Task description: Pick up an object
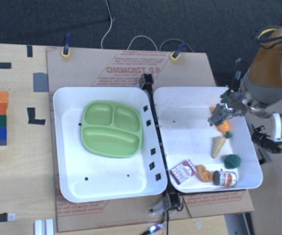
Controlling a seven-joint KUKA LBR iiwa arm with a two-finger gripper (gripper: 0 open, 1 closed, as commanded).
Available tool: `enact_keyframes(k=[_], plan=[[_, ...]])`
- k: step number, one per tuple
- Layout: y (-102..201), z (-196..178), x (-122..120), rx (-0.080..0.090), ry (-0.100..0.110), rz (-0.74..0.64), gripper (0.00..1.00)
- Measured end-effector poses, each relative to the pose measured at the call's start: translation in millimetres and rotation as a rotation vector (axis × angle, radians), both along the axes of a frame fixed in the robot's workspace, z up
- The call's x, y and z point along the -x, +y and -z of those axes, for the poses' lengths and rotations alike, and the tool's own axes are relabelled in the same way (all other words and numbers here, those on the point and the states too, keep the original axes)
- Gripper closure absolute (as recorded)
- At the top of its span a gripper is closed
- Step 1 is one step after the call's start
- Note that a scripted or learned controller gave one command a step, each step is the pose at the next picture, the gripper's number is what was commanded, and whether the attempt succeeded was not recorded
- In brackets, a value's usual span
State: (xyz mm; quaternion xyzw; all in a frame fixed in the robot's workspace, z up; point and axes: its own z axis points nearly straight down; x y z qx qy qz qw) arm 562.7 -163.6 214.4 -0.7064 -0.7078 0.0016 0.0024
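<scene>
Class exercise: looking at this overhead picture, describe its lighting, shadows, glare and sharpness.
Camera view: soft, even light; faint shadows under the green divided plastic plate; the two shallow white bins look bright but without harsh glare; small items such as the orange toy carrot by the two-finger gripper are slightly soft.

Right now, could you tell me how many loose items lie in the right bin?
6: an orange piece under the gripper, a cone, a green ball, a packet, a pretzel, a can. The arm may hide more.
</scene>
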Motion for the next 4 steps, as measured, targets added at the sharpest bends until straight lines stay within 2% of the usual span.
enact_keyframes(k=[1, 2, 3, 4], plan=[[56.3, -7.0, -1.6, -0.001, 0.002, -0.004, 1.00], [104.9, 6.0, -7.8, 0.000, 0.003, -0.004, 1.00], [159.6, -1.5, -6.4, 0.000, 0.001, -0.005, 1.00], [216.7, -8.4, -15.4, 0.001, 0.001, -0.005, 1.00]])
